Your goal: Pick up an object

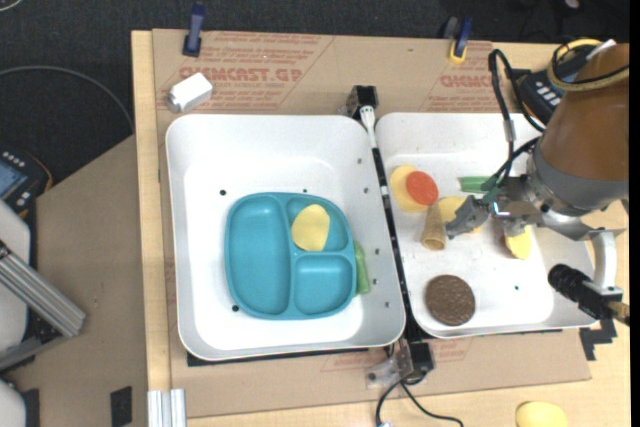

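We take the right bin as our landmark. The claw hangs low over its middle, reaching in from the bin's right side, fingers spread a little and gripping nothing we can see. The nearest candidate, we judge, is the tan cone, lying just to the left of the fingertips, its long axis running roughly toward the bin's near edge. So the coming move turns on a short shift left, away from the arm. A round red and yellow piece sits beyond the cone toward the bin's far left corner; a brown disc rests near its front edge.
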{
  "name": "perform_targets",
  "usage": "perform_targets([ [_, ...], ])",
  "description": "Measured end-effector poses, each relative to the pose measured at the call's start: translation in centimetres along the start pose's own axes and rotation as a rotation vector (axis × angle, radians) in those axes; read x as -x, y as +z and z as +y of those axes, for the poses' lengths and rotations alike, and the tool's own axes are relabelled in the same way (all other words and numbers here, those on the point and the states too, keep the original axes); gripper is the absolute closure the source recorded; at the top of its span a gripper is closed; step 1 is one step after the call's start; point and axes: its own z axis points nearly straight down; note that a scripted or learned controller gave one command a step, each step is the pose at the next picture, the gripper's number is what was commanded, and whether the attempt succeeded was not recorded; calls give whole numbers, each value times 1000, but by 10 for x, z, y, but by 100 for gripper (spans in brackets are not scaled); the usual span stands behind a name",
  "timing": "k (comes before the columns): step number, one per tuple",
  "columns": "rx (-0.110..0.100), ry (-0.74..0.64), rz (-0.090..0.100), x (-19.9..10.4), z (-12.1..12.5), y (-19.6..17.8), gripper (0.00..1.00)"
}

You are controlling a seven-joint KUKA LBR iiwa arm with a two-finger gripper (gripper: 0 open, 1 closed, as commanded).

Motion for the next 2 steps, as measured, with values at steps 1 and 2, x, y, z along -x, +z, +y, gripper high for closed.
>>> perform_targets([
  [1,7,7,-6,65,-18,-42,0],
  [2,22,5,-13,132,-17,-218,0],
])
